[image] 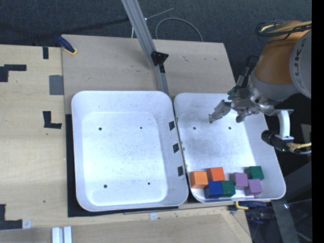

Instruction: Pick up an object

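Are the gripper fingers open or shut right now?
Open. The gripper hangs over the right bin with its two fingers spread apart and nothing between them.

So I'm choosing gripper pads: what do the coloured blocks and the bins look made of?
The coloured blocks look like matte foam or painted wood: flat saturated colour, no glare, though the view leaves it open. The right bin and left bin look like smooth white moulded plastic, with rounded rims and grey scuffing.
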Controlling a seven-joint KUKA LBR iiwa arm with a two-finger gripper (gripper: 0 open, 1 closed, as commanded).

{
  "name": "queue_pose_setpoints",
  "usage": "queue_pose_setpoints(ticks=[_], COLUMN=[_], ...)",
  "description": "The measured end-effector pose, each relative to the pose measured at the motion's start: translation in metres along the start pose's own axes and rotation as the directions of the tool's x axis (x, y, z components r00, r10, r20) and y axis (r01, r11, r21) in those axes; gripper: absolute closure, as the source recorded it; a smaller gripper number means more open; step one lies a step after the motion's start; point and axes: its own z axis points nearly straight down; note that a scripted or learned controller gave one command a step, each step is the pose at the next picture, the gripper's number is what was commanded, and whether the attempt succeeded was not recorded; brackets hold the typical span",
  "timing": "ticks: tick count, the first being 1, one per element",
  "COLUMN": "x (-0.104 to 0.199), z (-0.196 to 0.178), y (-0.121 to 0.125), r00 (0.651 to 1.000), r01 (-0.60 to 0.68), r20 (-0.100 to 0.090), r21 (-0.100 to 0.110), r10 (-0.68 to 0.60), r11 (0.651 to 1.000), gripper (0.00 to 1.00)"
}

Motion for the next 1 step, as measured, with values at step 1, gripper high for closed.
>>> queue_pose_setpoints(ticks=[1], x=[-0.0605], z=[-0.1862], y=[-0.0013], r00=[1.000], r01=[-0.002], r20=[0.005], r21=[-0.009], r10=[0.002], r11=[1.000], gripper=[0.00])
